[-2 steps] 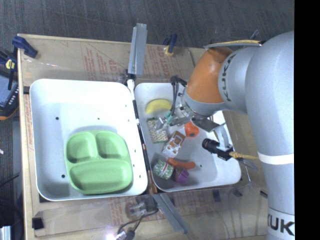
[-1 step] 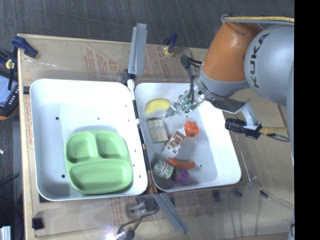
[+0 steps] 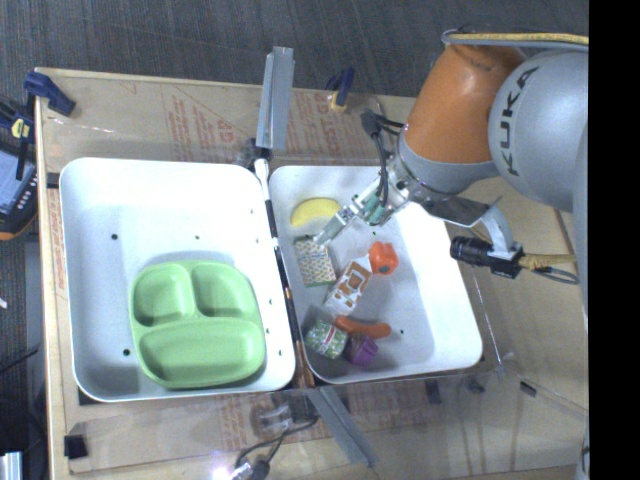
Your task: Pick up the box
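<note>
Wooden surface [image 3: 160, 118] carrying two white bins; right bin [image 3: 450, 298] crowded, box [image 3: 349, 284] mid-bin. Claw [image 3: 335, 226] near far rim, state indeterminable.

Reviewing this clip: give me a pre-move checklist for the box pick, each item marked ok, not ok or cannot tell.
1. Target seen: white and orange printed carton box lies in the right white bin: ok.
2. Tool over the box: it hangs up-left of it, near the yellow banana-shaped toy: not ok.
3. Box in tool: nothing seen between the fingers: not ok.
4. Finger opening: cannot tell.
5. Room around box: orange round toy and patterned square packet lie close beside it: not ok.
</note>
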Controlling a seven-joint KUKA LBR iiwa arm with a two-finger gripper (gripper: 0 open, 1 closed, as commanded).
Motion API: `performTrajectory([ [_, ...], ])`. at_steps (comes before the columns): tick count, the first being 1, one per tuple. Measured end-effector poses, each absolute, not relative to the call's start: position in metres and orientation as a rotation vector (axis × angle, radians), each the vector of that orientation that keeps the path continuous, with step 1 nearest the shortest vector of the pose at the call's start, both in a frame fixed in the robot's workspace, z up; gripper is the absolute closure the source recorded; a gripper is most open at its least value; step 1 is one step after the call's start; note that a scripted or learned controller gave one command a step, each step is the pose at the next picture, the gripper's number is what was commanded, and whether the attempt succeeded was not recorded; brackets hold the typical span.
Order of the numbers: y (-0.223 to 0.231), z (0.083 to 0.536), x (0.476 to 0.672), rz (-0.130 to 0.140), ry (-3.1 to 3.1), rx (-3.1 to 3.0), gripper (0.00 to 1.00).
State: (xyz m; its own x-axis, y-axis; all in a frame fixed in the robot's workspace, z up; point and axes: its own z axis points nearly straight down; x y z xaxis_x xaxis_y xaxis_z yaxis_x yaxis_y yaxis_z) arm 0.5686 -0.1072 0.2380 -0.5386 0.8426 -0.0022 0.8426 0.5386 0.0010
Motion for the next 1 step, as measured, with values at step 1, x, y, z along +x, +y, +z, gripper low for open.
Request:
performTrajectory([
  [1, -0.1073, 0.1378, 0.5723, -0.003, 2.646, 1.7, 0.0],
])
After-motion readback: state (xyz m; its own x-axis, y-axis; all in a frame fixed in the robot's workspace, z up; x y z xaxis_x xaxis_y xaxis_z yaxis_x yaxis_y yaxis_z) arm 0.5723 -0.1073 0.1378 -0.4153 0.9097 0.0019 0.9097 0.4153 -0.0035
